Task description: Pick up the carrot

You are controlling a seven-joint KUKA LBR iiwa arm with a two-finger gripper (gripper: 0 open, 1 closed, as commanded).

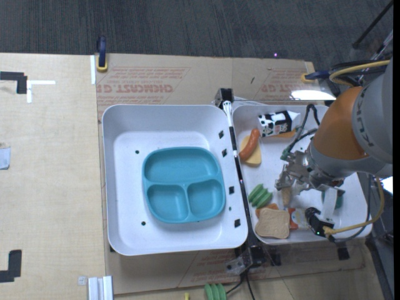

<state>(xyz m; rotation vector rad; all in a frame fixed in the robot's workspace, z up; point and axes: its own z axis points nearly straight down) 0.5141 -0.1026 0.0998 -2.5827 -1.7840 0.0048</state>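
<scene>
From my feed the carrot [249, 143] is a slim orange-red piece, tilted, lying in the upper left of the right bin [359, 194], its lower end against a pale yellow wedge [253, 157]. I count two bins: the left bin [119, 186] carries one blue divided tray [184, 184]. In the right bin I see one carrot, one wedge, one black-and-white cow toy [275, 123], one green vegetable [260, 196] and one bread slice [273, 223]. The gripper [289, 183] sits near the bin's middle, right of the green vegetable and well apart from the carrot; how it is set I cannot tell.
</scene>
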